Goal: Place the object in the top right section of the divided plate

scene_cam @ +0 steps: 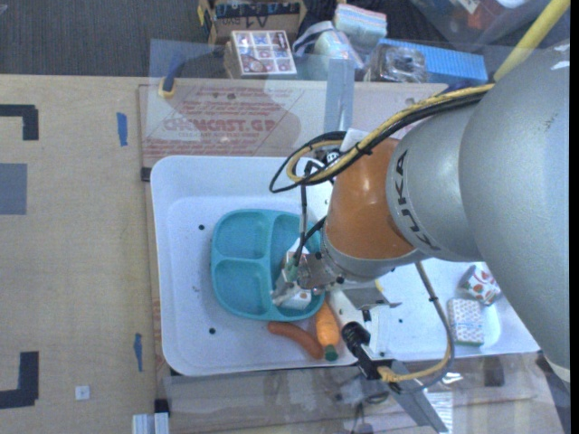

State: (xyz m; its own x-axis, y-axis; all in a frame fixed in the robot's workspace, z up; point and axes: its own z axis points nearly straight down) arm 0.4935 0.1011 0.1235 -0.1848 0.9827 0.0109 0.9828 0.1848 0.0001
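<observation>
A teal divided plate [242, 265] lies in the left white bin [176, 242]. My gripper [294, 287] hangs over the plate's right side, near its lower right corner, below the grey arm and its orange band. A small pale object [291, 298] sits right at the gripper on the plate's edge; whether it is held cannot be made out. An orange carrot-like piece [327, 331] and a reddish sausage-like piece [294, 334] lie in the bin just below the plate.
The arm covers most of the right bin [507, 333], where a checked block [468, 321] and a red-and-white item [478, 283] lie. Cables loop above the wrist. Boxes and clutter stand beyond the bench's far edge.
</observation>
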